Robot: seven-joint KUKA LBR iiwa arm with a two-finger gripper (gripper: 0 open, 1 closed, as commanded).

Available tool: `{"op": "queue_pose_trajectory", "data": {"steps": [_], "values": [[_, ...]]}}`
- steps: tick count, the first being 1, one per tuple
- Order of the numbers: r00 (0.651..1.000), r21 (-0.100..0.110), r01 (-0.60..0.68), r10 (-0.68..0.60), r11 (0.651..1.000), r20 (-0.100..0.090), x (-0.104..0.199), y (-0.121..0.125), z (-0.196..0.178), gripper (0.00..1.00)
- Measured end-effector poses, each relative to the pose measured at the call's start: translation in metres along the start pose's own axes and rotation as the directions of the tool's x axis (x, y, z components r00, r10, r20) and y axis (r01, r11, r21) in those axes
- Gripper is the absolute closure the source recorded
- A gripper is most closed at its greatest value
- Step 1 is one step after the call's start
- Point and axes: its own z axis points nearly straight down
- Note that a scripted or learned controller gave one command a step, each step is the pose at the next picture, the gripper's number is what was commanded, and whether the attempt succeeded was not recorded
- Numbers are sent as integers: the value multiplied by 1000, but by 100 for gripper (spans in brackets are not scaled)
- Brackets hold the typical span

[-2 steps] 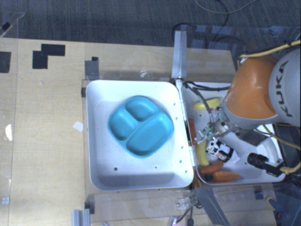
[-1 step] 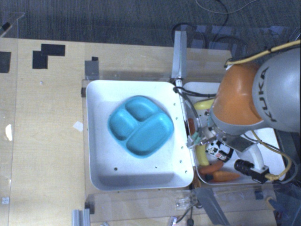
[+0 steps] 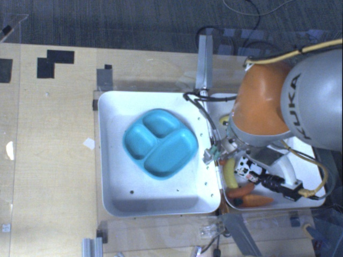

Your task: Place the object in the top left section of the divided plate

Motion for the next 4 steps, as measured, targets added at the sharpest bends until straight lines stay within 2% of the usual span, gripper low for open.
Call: {"op": "queue_pose_trajectory", "data": {"steps": [1, 2, 3, 4], "values": [[949, 6, -315, 315, 949, -1, 3, 0, 32, 100], [894, 1, -449, 449, 894, 0, -1, 14, -93, 100], [917, 5, -399, 399, 917, 0, -20, -12, -14, 100], [923, 6, -385, 385, 923, 0, 14, 7, 32, 100]]}}
